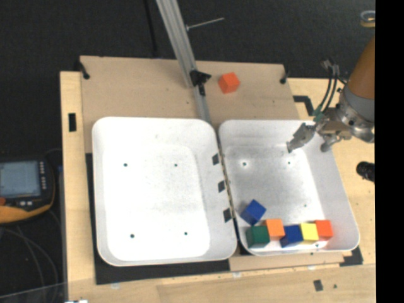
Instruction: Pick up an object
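Blocks crowd the right bin (328, 169) along its six o'clock wall: a green cube (257, 235), an orange cube (276, 228), a blue cube (291, 235), a yellow cube (309, 232) and an orange-red cube (324, 228) stand in a touching row whose long axis runs from nine to three o'clock, climbing slightly toward three. A second, darker blue block (254, 211) sits just at eleven o'clock of the green one, turned so a corner points toward twelve. None of the cubes has a longer side. Open white floor fills the bin from its middle up to twelve o'clock. The gripper (309, 136) hangs over the bin's one o'clock corner, well apart from the row; whether its jaws are spread or closed I cannot tell, and no block shows between them. The left bin (107, 169) lies beside it at nine o'clock. A lone orange cube (228, 83) rests on the bench board (126, 87) beyond both bins, near a slanted metal rail (180, 33).
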